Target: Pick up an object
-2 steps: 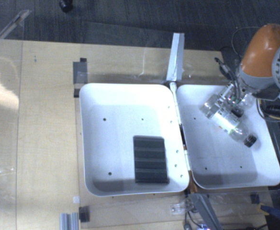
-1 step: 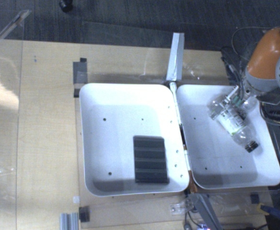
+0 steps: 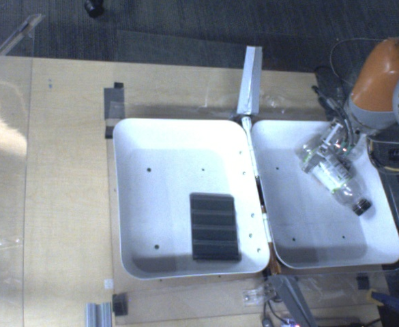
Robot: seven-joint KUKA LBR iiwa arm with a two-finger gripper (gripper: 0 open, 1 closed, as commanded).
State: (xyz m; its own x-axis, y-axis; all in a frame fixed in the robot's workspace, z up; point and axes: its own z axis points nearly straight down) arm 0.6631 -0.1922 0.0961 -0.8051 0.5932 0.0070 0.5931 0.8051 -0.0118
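A clear plastic bottle (image 3: 333, 174) with a dark cap lies slantwise in the right bin (image 3: 301, 244), cap end toward the bin's lower right. My gripper (image 3: 338, 144) hangs at the bottle's upper end, near the bin's far right corner, and its metal parts overlap the transparent plastic. A black ribbed rectangular block (image 3: 214, 227) lies flat in the left bin (image 3: 151, 182), toward its near edge. The grey arm with its orange band (image 3: 385, 73) reaches in from the upper right.
A raised divider (image 3: 257, 182) separates the two bins. A grey metal post (image 3: 249, 80) stands behind where they meet. Cables trail at the right, beside the arm. Clamps and brackets sit along the bench's near edge.
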